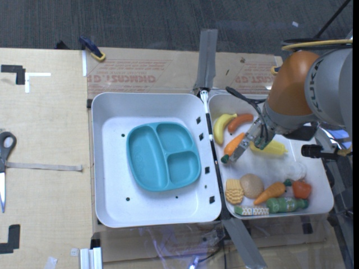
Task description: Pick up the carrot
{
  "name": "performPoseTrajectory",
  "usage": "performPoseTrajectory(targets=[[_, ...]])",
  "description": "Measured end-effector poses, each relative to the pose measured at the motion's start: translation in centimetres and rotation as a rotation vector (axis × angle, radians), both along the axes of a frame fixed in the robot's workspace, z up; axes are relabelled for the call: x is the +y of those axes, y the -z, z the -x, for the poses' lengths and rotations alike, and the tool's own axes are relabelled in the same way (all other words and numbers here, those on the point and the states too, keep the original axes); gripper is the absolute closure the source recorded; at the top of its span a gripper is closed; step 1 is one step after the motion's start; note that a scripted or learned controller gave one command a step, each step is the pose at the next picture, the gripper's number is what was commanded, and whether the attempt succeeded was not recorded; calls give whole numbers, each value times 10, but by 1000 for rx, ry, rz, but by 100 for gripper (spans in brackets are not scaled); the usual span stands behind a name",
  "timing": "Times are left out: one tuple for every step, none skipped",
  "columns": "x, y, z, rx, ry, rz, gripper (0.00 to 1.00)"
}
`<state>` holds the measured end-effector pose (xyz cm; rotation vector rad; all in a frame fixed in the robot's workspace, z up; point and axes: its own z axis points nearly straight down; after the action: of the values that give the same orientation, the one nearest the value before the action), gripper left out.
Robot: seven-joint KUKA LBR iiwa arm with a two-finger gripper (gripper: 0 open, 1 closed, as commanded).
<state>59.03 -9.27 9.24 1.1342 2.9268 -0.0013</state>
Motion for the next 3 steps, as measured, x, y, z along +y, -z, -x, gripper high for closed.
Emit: performPoseTrajectory(targets=[[-6,0,-42,0,246,0,0],[-5,-10,-43,-2,241,2,100],[-5,-10,-43,-2,242,2,0]])
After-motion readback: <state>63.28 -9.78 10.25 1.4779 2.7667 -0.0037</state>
